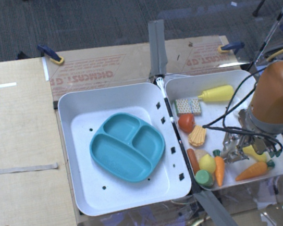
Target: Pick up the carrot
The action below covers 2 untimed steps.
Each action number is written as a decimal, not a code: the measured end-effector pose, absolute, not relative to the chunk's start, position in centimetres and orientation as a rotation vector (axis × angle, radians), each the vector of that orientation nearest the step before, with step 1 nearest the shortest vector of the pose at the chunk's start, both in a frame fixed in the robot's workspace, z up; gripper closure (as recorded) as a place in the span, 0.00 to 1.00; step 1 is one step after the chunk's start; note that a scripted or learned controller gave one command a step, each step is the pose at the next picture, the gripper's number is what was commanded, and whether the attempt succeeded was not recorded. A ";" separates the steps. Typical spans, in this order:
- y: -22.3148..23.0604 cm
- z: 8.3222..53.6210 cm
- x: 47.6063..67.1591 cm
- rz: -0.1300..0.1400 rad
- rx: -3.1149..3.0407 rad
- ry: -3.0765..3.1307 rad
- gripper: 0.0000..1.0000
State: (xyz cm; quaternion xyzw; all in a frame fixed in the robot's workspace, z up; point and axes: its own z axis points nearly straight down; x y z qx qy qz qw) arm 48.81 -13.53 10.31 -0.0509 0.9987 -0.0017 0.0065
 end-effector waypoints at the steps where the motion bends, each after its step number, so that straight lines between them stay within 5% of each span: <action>1: -13.5 10.3 48.8 -0.005 -0.159 3.125 0.00; 2: -13.5 11.4 49.3 -0.011 -0.162 3.112 1.00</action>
